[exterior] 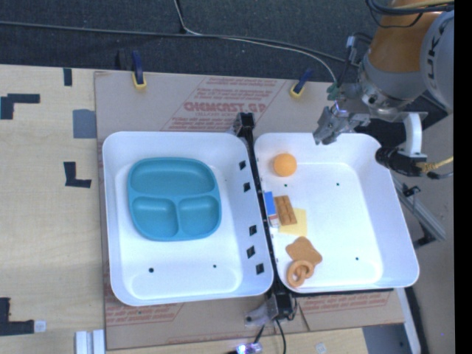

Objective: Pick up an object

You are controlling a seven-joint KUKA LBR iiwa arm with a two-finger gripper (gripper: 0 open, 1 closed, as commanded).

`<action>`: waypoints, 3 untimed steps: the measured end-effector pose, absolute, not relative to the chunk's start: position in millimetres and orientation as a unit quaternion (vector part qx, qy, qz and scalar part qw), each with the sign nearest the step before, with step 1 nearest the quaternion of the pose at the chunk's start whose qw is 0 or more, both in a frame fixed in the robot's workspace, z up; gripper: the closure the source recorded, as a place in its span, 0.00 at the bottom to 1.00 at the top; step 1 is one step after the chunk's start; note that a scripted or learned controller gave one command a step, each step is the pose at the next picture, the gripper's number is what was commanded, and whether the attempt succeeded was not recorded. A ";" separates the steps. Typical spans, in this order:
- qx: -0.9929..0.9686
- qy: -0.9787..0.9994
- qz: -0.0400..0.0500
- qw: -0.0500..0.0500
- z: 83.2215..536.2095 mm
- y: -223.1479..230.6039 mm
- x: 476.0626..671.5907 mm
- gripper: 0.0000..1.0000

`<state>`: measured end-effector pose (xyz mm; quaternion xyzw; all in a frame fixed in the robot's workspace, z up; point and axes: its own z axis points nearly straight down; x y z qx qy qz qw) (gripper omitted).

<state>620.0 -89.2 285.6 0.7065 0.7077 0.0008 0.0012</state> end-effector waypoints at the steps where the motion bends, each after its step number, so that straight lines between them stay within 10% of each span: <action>1: 0.705 0.709 -0.001 -0.001 266.2 -30.2 606.2 1.00; 3: 0.705 0.709 -0.001 -0.001 248.9 67.8 596.2 1.00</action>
